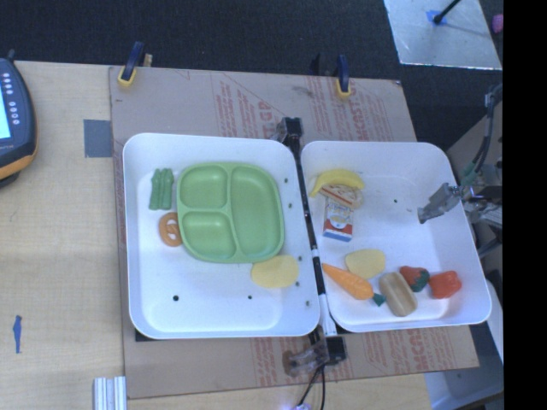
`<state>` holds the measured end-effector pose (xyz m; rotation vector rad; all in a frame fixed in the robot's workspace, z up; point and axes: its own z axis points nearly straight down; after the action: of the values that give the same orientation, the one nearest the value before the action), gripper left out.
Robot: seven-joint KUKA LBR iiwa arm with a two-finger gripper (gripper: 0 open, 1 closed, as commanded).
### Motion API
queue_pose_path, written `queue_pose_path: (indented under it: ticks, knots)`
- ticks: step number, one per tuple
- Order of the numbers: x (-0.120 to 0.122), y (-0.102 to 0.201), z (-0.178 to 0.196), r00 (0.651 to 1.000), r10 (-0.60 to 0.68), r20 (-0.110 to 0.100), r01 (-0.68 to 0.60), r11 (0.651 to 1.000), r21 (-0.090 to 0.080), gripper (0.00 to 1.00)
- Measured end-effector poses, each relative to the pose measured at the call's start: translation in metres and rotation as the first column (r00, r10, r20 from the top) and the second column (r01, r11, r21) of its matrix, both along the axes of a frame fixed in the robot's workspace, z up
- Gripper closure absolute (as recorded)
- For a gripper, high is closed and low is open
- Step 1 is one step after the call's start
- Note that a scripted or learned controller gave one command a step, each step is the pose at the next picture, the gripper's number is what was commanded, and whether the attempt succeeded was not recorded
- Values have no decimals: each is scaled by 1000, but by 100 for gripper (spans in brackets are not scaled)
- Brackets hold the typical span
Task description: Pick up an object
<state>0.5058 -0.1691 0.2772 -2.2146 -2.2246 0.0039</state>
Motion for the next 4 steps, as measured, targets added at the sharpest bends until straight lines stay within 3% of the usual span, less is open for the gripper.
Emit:
queue_pose_path:
  ticks: [1, 2, 3, 4]
  knots:
    - [4, 47, -134, 1000, 5, -13, -5, 1000, 5, 0]
    - [-11, -37, -188, 1000, -7, -3, 7, 1000, 0, 0]
    - [-10, -33, -175, 1000, 3, -2, -3, 1000, 0, 100]
    - [-1, -44, -99, 1000, -1, 9, 1, 1000, -3, 100]
